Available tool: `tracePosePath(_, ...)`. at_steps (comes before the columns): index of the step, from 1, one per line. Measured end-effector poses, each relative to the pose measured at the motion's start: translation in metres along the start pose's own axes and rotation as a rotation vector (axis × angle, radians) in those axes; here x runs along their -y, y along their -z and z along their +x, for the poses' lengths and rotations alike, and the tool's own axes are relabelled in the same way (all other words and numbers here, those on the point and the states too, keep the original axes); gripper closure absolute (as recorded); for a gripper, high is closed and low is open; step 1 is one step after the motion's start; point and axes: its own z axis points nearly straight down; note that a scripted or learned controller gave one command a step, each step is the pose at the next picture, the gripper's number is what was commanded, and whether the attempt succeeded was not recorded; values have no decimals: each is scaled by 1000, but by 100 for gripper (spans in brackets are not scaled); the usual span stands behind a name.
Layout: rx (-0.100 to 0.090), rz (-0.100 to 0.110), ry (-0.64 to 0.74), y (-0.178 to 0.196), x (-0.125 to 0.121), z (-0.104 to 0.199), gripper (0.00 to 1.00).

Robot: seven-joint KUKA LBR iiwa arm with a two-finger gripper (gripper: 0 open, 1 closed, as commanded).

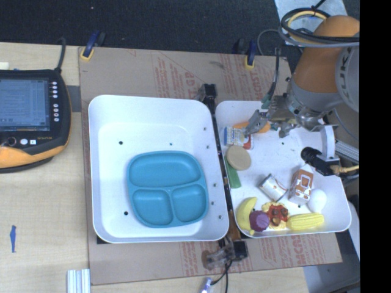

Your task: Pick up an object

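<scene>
Your gripper (261, 122) is hovering over the right bin's (342, 221) far end; its fingers are pinching an orange carrot (255, 126).

Right bin (342, 215) holds the pickable clutter. Orange carrot-like piece (258, 124) at the upper left, tilted, just beside a small blue-white-red packet (236, 136). Tan round disc (238, 159) lies flat below the packet, a green piece (233, 178) under it along the left wall. Silver wrapped item (272, 186) mid-bin, tilted. Brown-and-white carton (302, 185) to its right, white egg-like ball (317, 200) just beside it. Front edge: yellow banana (244, 213), purple piece (259, 220), red bits (278, 213), yellow corn cob (305, 222) lying flat
</scene>
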Motion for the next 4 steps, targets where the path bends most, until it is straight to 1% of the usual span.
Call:
tracePosePath(1, 2, 0, 3, -86, -41, -20, 0)
tracePosePath(2, 2, 9, -3, -97, -53, -14, 0)
tracePosePath(3, 1, 1, 3, -100, 23, -13, 0)
tracePosePath(4, 0, -1, 2, -99, -46, -23, 0)
